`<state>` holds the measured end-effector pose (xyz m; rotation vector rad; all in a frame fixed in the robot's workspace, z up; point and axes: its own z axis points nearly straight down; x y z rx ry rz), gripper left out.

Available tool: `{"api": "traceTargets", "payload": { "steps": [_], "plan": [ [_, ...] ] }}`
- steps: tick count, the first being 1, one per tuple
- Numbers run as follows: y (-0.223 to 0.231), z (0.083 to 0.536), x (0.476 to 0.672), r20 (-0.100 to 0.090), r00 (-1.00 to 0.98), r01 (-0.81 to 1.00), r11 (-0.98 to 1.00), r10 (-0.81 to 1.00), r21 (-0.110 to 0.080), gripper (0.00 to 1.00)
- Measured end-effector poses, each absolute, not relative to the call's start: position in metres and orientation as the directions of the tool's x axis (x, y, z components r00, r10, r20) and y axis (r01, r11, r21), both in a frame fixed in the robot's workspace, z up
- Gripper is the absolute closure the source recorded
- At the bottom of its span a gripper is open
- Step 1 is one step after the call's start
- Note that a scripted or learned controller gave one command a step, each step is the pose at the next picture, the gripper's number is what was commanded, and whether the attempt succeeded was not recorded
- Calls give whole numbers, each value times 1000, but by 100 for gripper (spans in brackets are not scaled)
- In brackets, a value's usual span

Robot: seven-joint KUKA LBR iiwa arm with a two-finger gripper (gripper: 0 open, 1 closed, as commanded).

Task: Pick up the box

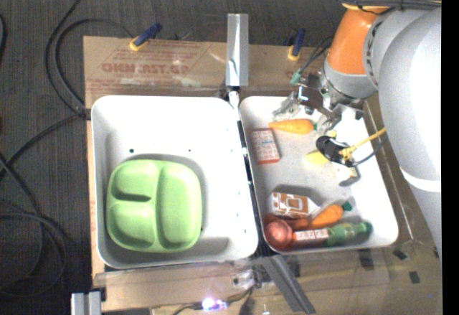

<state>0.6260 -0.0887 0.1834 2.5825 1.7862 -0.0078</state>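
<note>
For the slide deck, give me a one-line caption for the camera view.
Claw above a carrot in the right bin; small box lies apart; green tray fills the left bin.

One fixed camera looks down on me from above the bench at a slant, taking in both white bins, left bin (100, 116) and right bin (391, 224). My arm (409, 69) enters from the right, large and near the lens.

Brown board tabletop (179, 62) carries two shallow white plastic bins side by side, touching: left bin (172, 109), right bin (380, 199). Clamps at back edge.
</note>
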Motion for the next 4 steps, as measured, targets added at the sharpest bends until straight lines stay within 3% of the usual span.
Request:
{"api": "traceTargets", "payload": {
  "steps": [1,2,3,4],
  "plan": [
    [-103,216,637,-6,528,849,-528,849,-1,0],
    [-127,93,623,-4,592,806,-592,806,-2,0],
    [-97,91,539,5,703,712,-703,712,10,0],
    [-97,98,538,0,703,711,-703,711,6,100]
  ]
}}
